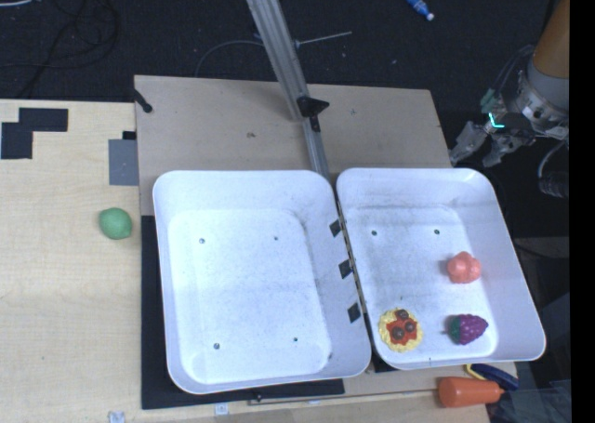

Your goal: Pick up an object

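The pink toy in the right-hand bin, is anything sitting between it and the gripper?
Nothing visible does. The gripper hangs outside the right bin's far right corner, and the pink toy lies on bare bin floor below it in the view. The purple grapes and the pizza toy lie beyond it, nearer the front rim.

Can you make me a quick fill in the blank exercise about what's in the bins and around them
1. The pink toy, the purple grapes and the little pizza all lie in the ____ bin.
2. The ball on the bench left of the left bin is coloured ____.
3. The orange carrot lies ____ the bins, by the front edge.
4. The gripper is beyond the right bin's ____ right corner.

Missing words: right; green; outside; far
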### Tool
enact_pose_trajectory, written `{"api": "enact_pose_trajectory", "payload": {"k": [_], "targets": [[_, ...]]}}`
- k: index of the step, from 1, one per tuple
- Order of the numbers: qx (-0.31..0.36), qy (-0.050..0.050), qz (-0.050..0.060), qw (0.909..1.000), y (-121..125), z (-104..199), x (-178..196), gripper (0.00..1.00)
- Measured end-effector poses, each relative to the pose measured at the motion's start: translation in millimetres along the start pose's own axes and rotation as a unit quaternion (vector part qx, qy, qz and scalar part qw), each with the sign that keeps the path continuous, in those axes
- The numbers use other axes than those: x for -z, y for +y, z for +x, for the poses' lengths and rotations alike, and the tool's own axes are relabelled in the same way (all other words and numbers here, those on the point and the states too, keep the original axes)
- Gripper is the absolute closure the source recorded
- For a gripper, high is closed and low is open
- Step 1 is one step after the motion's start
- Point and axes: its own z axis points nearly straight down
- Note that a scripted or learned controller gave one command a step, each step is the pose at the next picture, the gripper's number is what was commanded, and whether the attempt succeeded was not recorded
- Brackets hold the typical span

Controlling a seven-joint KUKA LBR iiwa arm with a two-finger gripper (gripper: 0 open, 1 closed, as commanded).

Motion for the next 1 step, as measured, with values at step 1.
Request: {"api": "enact_pose_trajectory", "payload": {"k": [1], "targets": [[0.0,0.0,0.0,1.0,0.0,0.0,0.0,0.0]]}}
